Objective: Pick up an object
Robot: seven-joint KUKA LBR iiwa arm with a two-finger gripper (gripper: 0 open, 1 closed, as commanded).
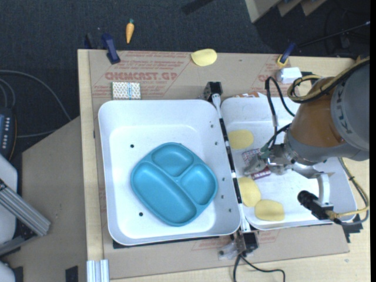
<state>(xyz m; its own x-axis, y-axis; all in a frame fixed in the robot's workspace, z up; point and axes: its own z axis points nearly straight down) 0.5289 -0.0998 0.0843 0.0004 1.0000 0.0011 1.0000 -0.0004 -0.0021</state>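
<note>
- You are looking at the arm [329, 119] reaching in from the right and hanging low over the right bin [258, 107], with its gripper [262, 164] down near the bin's left-middle
- You cannot tell from here whether the gripper is spread or pressed together; its tip is a dark cluster lying over a small reddish, printed-looking item [254, 157], too small to identify
- Nothing is showing up as lifted, so you should be treating the pick as not yet done; the reach and descent look finished, while the grasp and the lift are still ahead
- You are counting three yellow pieces in the right bin: one [241, 138] near the divider above the gripper, one [249, 192] just below it by the divider, and one [269, 210] near the front wall
- A fourth yellow piece [204, 57] is lying outside the bins on the board behind them
- You are seeing two bins; the left bin [117, 122] is holding one blue divided plate [173, 184]
- Also on the board: one small patterned packet [126, 90] behind the left bin, and one tiny orange carrot-like toy [130, 31] beyond the board's edge
</note>
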